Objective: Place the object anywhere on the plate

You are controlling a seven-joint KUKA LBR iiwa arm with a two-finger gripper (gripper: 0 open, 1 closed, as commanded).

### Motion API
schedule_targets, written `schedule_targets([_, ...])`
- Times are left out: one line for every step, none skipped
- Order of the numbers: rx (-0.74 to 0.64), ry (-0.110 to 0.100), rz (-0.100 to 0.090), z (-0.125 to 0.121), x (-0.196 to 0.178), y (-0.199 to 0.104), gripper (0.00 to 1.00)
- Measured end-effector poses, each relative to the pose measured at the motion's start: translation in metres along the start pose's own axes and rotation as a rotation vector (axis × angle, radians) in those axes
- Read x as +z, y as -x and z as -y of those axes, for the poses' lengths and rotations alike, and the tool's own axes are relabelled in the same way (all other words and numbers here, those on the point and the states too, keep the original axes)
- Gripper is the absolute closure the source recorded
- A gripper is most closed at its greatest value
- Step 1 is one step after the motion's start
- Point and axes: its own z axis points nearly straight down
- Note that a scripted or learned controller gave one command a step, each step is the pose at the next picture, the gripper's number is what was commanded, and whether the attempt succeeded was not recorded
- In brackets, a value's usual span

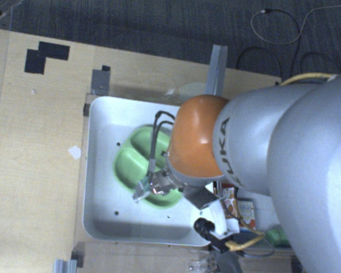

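A green divided plate (132,159) lies in the left white bin (98,210), partly hidden by the arm. My gripper (147,189) hangs low over the plate's near right part, under the orange band. Any object between its tips is too blurred and small to make out.
The arm's bulk covers most of the right bin. At its visible near edge lie a red and white packet (238,209), a green item (277,235) and a blue item (246,236). Black marks (45,56) sit on the wooden bench at far left.
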Motion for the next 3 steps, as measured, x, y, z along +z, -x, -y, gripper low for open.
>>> schedule_targets([0.0,0.0,0.0,0.0,0.0,0.0,0.0])
schedule_targets([0.0,0.0,0.0,0.0,0.0,0.0,0.0])
schedule_targets([0.0,0.0,0.0,0.0,0.0,0.0,0.0])
